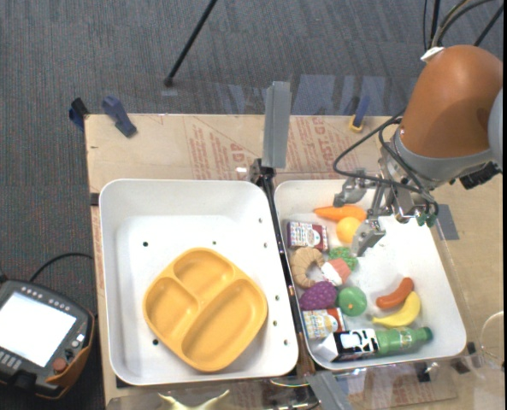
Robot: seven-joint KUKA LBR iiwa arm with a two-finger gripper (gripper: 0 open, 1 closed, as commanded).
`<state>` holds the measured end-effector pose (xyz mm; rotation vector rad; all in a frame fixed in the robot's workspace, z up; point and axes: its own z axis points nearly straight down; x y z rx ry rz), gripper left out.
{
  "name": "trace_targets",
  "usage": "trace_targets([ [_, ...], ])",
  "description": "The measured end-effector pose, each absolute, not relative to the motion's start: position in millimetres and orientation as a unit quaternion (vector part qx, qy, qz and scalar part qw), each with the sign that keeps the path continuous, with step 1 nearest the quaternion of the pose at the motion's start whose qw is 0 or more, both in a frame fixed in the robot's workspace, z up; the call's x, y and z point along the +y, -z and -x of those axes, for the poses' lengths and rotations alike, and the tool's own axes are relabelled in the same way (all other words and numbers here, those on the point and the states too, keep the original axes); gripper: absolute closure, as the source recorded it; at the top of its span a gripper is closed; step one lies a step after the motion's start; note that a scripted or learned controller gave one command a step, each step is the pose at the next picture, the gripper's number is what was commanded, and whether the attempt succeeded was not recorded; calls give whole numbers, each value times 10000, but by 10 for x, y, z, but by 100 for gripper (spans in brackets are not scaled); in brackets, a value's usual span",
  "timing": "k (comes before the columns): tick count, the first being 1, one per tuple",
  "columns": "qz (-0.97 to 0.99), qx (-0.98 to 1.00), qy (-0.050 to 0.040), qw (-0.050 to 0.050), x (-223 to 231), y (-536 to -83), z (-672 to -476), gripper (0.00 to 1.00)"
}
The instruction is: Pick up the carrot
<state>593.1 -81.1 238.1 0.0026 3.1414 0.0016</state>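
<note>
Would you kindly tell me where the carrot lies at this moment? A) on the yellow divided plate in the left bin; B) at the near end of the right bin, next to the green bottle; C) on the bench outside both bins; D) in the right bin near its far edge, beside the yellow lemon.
D: the carrot lies at the right bin's far edge, just above the lemon, with the gripper close by.
</note>
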Motion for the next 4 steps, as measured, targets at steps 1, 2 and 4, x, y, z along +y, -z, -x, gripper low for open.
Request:
trace_targets([
  [1, -590, 9982, -10, -34, -1093, -1599, -6308, 0],
  [2, -647, 9979, -10, -40, -1087, -828, -6378, 0],
  [4, -698, 9975, -1, 50, -1075, -1747, -6111, 100],
])
